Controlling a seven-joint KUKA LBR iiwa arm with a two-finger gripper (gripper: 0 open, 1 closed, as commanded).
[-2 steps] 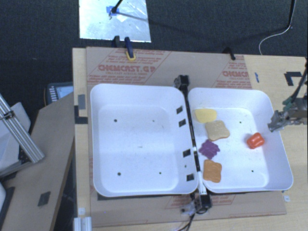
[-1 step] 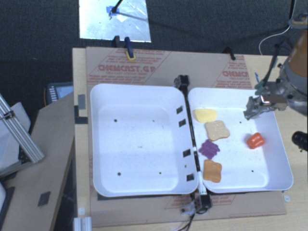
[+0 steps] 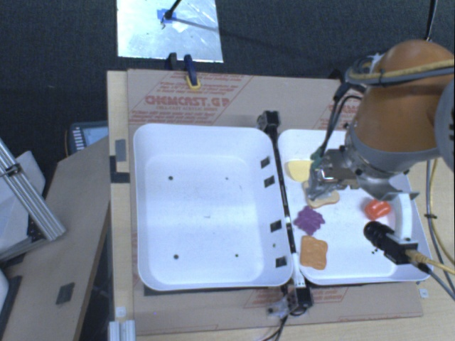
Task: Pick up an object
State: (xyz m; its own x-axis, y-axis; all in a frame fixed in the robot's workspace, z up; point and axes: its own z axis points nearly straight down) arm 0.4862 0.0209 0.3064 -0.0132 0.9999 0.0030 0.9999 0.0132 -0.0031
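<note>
Camera view puts my gripper point(image 3: 323, 182) low in the right bin point(image 3: 355, 265), directly over a tan piece point(image 3: 325, 199). I cannot tell whether it is wide or closed. A yellow piece point(image 3: 298, 169) sits just beside it toward the divider. Purple point(image 3: 309, 220) and orange point(image 3: 313, 253) pieces lie nearer the camera, and a red piece point(image 3: 377, 208) lies under the arm.

Left bin point(image 3: 206, 190): white, shallow, just beside right bin point(image 3: 350, 258).
Board point(image 3: 213, 98): brown, printed "CHEMCAST GP", under both bins.
Clamp point(image 3: 190, 75): yellow, at board's far edge.
Silver sheet point(image 3: 170, 20): beyond board, on dark floor point(image 3: 43, 48).
</note>
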